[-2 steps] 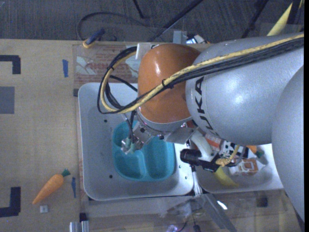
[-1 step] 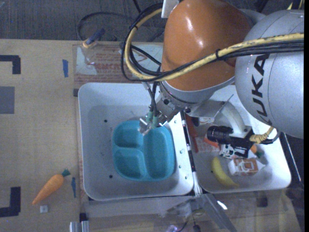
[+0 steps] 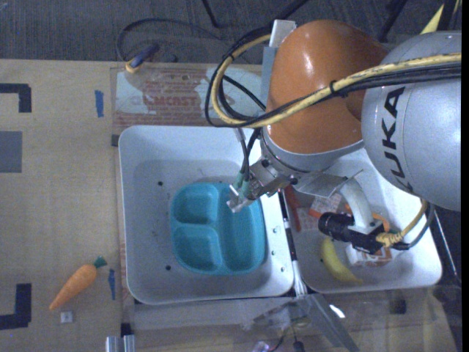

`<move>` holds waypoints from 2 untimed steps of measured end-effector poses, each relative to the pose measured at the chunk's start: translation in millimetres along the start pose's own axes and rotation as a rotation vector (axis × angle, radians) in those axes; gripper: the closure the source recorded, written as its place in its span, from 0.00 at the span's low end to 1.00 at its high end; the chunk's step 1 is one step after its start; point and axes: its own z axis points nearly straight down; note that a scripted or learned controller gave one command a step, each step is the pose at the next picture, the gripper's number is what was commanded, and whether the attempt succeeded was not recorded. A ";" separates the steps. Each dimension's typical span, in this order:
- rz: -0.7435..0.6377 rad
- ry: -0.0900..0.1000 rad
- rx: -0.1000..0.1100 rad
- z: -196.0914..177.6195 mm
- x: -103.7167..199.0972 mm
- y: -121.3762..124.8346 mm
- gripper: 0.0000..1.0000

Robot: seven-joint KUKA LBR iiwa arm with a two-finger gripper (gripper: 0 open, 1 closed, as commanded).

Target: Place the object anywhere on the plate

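Lying in the right bin point(image 3: 429, 273), banana point(image 3: 335, 264) lengthwise toward the bench's near edge.

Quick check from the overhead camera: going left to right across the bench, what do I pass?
Toy carrot on the bench → blue divided plate in the left bin → gripper over the plate's right edge → banana in the right bin.

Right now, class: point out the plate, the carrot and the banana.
plate point(image 3: 192, 240): camera view, lower left compartment.
carrot point(image 3: 72, 286): camera view, middle of orange body.
banana point(image 3: 335, 264): camera view, middle of yellow curve.
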 end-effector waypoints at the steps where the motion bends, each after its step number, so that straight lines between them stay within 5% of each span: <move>1: 0.120 0.000 0.000 177.2 51.2 28.6 1.00; 2: 0.101 0.000 -0.002 151.0 26.2 21.3 1.00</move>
